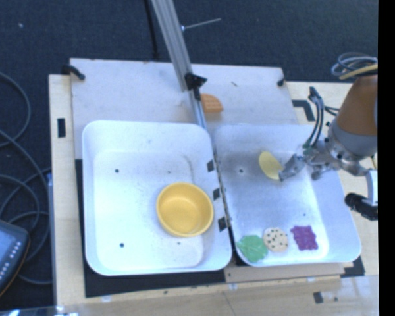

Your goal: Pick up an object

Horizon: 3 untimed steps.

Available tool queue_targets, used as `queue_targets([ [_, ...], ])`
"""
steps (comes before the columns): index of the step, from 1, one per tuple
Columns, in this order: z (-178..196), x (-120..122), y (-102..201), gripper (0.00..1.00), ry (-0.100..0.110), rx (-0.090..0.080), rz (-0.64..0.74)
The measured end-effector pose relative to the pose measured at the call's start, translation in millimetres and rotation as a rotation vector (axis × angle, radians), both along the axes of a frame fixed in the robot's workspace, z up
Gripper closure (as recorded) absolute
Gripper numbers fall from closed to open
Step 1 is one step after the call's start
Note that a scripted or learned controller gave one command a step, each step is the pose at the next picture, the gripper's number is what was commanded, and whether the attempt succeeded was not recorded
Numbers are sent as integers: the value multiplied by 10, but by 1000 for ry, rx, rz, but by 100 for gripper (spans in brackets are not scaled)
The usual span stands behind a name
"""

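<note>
Over the right bin [329, 242], the claw [288, 170] sits low against a pale yellow, rounded piece [269, 164] near the bin's middle; whether it is apart or together, I cannot tell. Along the near wall lie a green piece [252, 247], a cookie [275, 239] and a purple piece [305, 237]. A yellow bowl [184, 209] rests in the left bin [118, 176].

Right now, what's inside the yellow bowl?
Nothing visible: the yellow bowl shows just its bare yellow inside. It sits in the left bin; the bin floor beneath it is covered.
</note>
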<state>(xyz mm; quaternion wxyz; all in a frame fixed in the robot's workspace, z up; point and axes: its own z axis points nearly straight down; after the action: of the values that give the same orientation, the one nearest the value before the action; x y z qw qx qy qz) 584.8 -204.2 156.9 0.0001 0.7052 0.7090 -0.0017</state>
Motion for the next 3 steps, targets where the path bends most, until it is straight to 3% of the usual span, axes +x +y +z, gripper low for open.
queue_targets([
  [1, -527, -11, -13, 0, 2, 0, -5],
  [2, -381, 12, -21, 100, -7, 0, -5],
  [3, 267, 10, -44, 100, -11, 0, -2],
])
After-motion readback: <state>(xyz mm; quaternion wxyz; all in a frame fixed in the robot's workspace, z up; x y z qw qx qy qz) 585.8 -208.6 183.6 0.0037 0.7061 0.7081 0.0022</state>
